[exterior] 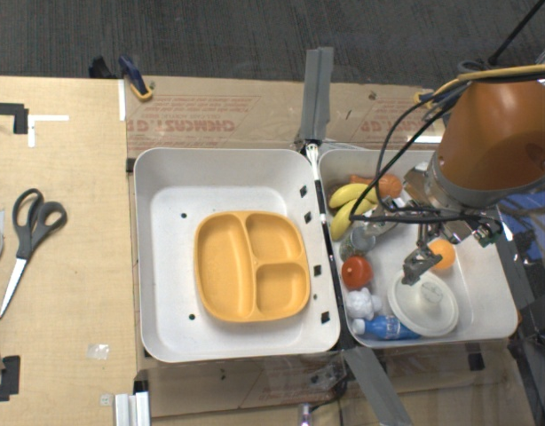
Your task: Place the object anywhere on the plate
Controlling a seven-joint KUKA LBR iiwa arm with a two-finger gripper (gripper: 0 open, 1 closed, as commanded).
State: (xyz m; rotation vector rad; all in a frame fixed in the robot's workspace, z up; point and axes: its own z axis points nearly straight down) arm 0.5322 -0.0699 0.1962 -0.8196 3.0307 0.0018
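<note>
A yellow plate (252, 265) with three compartments lies in the middle of the left bin (157, 238), and nothing rests on it. My gripper (426, 257) hangs low over the right bin (494, 313), under the orange wrist band. It sits just above a white round dish (425, 307) and right next to a small orange ball (444, 254). Whether anything is in the gripper is hidden by the wrist and cables. The plate is well to the gripper's left, across the wall between the bins.
The right bin also holds bananas (349, 204), a red tomato (356, 270), a clear cup (366, 236), a white lumpy toy (361, 303), a blue bottle (385, 328) and an orange piece (390, 185). Scissors (28, 233) lie on the bench at far left.
</note>
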